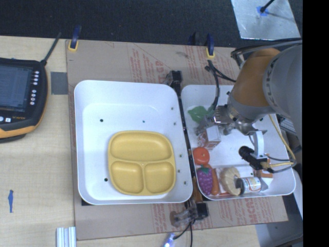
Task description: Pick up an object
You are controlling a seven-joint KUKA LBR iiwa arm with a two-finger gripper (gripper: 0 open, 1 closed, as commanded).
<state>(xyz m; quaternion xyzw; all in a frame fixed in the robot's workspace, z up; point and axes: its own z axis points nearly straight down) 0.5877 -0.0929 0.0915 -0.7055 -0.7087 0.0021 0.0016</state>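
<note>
Cardboard sheet (128, 55) covered the surface, clamped at the far edge, with dark floor beyond at 12 o'clock. You had two white bins side by side on it. Left bin (87, 102) held a yellow divided tray (141, 162), sitting toward the bin's 5 o'clock, flat, three compartments.

Right bin (280, 189) carried the clutter. Green leafy item (197, 113) sat at its 11 o'clock. Brown boxy item (212, 136) sat just below that. Orange-red round item (201, 155) lay against the left wall. Purple grapes (204, 178) lay at 7 o'clock, touching an orange carrot-like piece (215, 181). Tan bread-like round (230, 180) lay next to a small bottle (253, 184) on its side along the near wall.

Your arm (267, 81) came in from 3 o'clock, its orange band over the bin's far half. Gripper (222, 121) hung right by the brown boxy item and the green leafy item. Fingers: you couldn't tell the gap, too cluttered and blurred; nothing visibly between them.

Teach pendant (18, 96) lay at 9 o'clock, well apart from the bins.
</note>
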